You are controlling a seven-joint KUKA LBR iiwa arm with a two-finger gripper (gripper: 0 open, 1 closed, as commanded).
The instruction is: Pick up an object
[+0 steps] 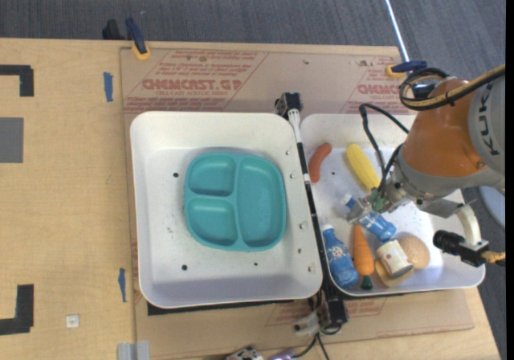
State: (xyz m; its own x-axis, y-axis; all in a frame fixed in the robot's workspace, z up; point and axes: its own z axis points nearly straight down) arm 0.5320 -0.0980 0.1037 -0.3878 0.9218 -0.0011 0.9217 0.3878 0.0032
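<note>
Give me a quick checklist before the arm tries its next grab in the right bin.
1. Pincer over the right bin: ok, it sits low among the toys.
2. Something between its fingers: cannot tell, too small and cluttered there.
3. Target free of neighbours: not ok, the blue item, carrot and corn crowd around the pincer.
4. Other items lying inside the bin: ok, the sausage, bottle and bread all lie within its walls.
5. Left bin holds the teal tray, away from the arm: ok.
</note>
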